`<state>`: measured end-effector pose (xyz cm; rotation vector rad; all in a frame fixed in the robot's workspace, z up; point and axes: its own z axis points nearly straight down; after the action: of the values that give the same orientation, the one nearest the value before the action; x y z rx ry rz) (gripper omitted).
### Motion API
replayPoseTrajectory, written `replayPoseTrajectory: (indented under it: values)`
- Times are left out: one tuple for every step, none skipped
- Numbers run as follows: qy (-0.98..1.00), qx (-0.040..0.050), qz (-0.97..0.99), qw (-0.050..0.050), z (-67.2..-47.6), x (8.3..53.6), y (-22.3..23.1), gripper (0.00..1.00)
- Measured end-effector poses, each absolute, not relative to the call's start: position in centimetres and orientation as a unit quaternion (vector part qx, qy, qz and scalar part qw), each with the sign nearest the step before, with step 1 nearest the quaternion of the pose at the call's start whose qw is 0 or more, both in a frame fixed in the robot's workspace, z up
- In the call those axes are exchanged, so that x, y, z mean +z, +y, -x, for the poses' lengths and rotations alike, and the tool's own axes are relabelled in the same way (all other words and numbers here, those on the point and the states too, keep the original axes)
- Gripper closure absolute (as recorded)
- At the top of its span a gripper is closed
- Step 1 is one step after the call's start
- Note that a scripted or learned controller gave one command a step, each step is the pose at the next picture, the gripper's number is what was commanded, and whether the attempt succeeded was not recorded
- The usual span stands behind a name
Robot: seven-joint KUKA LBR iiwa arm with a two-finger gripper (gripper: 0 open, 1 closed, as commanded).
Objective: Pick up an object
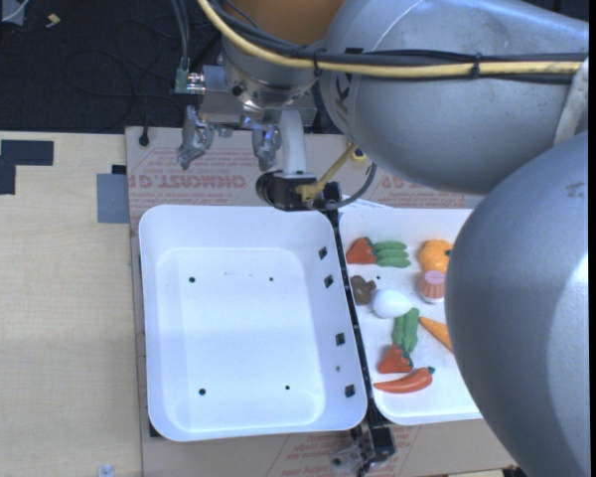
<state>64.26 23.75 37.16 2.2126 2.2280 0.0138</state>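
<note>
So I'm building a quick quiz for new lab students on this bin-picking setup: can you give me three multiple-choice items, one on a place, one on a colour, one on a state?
1. Where do the small toy foods lie?
A. in the left shallow white bin
B. in the right shallow white bin
C. on the wooden bench top

2. What colour is the smooth egg-shaped toy?
A. white
B. blue
C. black

3. How does the two-finger metal gripper stand?
A. shut on a toy pepper
B. pressed into the right bin
C. open with nothing between its fingers, above the far edge of the left bin

Answers: 1 B, the toys sit in the right shallow white bin. 2 A, the smooth egg-shaped toy is white. 3 C, the two-finger metal gripper hangs open past the far rim of the left shallow white bin.
</note>
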Motion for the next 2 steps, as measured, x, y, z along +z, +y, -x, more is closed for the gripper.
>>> replayPoseTrajectory:
  values:
    - [0.711, -0.0034, -0.704, -0.001, -64.1, 37.5, 23.5, 1.00]
    - [0.708, 0.0002, -0.706, 0.000, -64.3, 41.7, 24.0, 1.00]
